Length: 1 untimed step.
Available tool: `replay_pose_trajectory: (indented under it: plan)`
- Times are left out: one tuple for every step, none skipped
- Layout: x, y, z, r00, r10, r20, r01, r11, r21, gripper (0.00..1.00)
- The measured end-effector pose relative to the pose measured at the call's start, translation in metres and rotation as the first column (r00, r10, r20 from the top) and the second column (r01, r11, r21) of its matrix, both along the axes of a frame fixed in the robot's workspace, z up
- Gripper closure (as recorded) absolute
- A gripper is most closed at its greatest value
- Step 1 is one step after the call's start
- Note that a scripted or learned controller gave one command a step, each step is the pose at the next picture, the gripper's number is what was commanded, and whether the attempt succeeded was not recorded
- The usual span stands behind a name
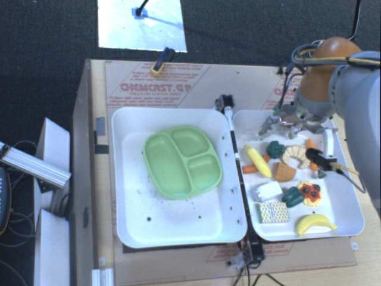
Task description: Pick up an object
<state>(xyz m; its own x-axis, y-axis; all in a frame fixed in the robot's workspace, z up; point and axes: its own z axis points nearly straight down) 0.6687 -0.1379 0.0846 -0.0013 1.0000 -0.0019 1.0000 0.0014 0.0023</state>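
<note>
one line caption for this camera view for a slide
Gripper hovers over the toy-food bin; green tray sits in the other bin.

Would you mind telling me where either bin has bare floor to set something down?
Left bin: bare floor in front of the green tray and along its left wall. Right bin: crowded with toy food; small gaps by the banana at the front right.

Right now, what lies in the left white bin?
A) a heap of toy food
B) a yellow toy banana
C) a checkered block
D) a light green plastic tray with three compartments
D: the light green plastic tray with three compartments lies in the left white bin, while the toy food is all in the right white bin.
</note>
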Motion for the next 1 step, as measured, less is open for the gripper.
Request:
replay_pose_trajectory:
  plan:
    - [0.0004, 0.0237, 0.0002, 1.000, 0.003, 0.000, -0.003, 1.000, 0.002, 0.00]
